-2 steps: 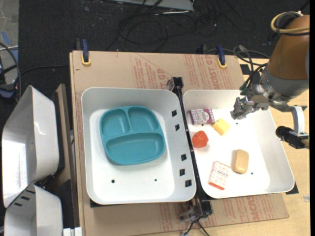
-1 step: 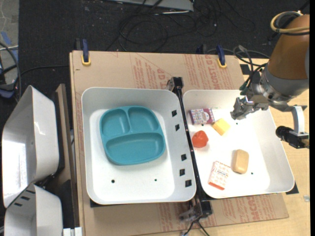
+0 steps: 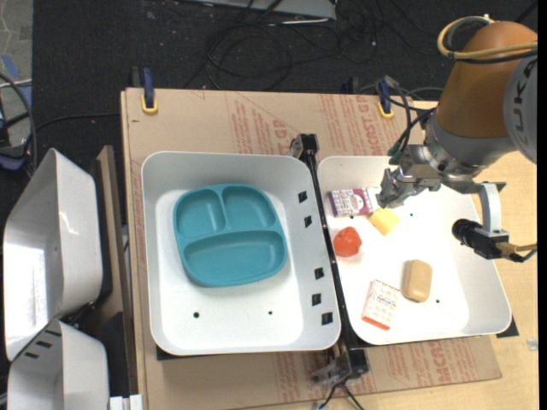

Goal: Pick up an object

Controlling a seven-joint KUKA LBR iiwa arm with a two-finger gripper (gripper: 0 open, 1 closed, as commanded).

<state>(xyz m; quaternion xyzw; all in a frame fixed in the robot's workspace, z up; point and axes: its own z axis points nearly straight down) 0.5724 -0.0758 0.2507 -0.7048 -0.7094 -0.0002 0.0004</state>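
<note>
My gripper hangs low over the right bin, just above a yellow block and beside a purple-and-white packet. A red ball, a tan bar and a red-and-white sachet lie nearer. A teal divided plate sits in the left bin.

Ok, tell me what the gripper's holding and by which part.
Cannot be told: the gripper hovers above the yellow block, and no object shows in its grasp.
</note>
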